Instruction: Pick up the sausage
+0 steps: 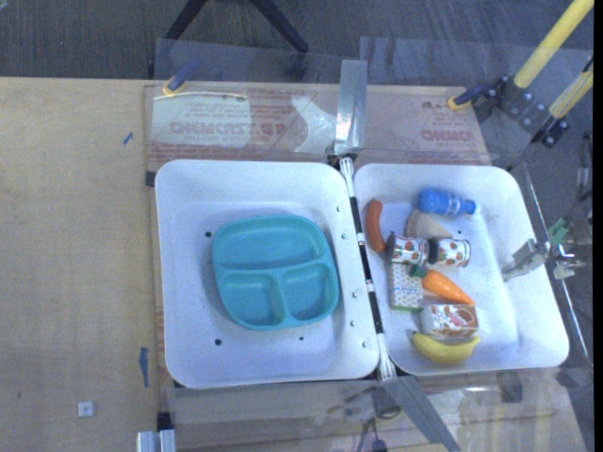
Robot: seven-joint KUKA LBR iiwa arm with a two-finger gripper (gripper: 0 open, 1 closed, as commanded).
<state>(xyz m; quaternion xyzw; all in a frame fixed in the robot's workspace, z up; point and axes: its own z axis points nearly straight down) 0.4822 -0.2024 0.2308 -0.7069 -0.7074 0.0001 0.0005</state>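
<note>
Right white bin [528, 332], sausage [375, 226], reddish-orange, slim, upright by left wall

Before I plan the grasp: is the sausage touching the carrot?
Apart. The camera view shows the sausage by the bin's left wall, with cans and white floor between it and the carrot.

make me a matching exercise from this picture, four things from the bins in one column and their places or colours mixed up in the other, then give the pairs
Things:
1. sausage
2. banana
3. divided tray
4. blue bottle

Descriptions:
A. teal, in the left bin
B. lying at the right bin's far end
C. reddish, along the right bin's left wall
D. yellow, at the right bin's near edge

Pairs: 1-C, 2-D, 3-A, 4-B
</note>
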